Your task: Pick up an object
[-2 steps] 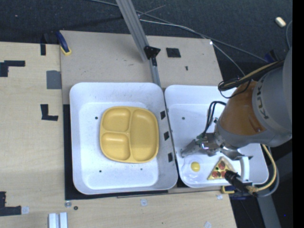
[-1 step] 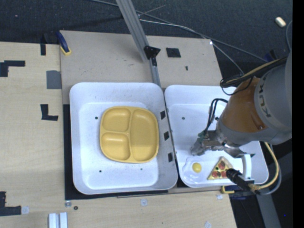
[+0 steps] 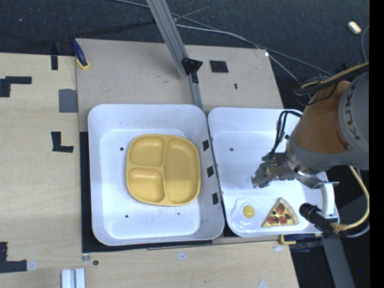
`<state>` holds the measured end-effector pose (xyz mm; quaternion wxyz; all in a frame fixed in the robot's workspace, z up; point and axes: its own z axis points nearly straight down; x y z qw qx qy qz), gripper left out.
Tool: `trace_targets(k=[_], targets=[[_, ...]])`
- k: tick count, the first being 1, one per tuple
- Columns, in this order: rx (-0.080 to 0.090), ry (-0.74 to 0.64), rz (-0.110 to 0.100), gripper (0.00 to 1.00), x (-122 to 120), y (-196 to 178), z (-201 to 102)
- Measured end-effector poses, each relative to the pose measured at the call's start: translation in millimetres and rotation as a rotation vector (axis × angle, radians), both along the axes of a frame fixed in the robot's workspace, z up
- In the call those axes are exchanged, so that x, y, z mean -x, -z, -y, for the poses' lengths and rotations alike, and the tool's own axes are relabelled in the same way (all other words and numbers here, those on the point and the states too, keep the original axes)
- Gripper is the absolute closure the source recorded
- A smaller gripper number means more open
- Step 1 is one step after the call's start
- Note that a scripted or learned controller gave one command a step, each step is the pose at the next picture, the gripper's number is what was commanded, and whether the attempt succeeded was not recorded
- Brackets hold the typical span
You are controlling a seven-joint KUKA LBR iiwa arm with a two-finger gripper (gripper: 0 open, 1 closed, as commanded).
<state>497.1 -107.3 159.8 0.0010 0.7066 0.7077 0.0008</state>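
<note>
Scene: As the grey arm (image 3: 336, 125) with its orange band reaches in from the right, two shallow white bins sit side by side on a pale wooden tabletop (image 3: 36, 161).
Gripper: The gripper (image 3: 264, 177) hangs low over the right bin (image 3: 240, 131), towards its near half, pointing left and down.
Fingers: Dark and small against the white floor of the bin; whether they stand wide or narrow cannot be told from this angle, and nothing is seen between them.
Pizza slice: A toy pizza slice (image 3: 280, 214), triangular with red toppings, lies flat at the near edge of the right bin, just below and to the right of the gripper and apart from it.
Fried egg: A toy fried egg (image 3: 245, 213), white with a yellow yolk, lies in the near left corner of the same bin, just beside the pizza slice.
Yellow plate: A yellow divided plate (image 3: 163, 170) with three compartments rests in the middle of the left bin (image 3: 108, 125), well apart from the gripper.
Surroundings: A slanted metal pole (image 3: 171, 29) rises from the far edge where the bins meet; thin cables (image 3: 240, 38) trail across the dark floor beyond the tabletop.
</note>
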Motion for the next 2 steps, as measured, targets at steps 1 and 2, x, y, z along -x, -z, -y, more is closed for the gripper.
trace_targets(k=[1,2], targets=[[0.000,0.000,0.000,1.00,8,-48,-4],[0.000,0.000,-0.001,1.00,7,-76,-5]])
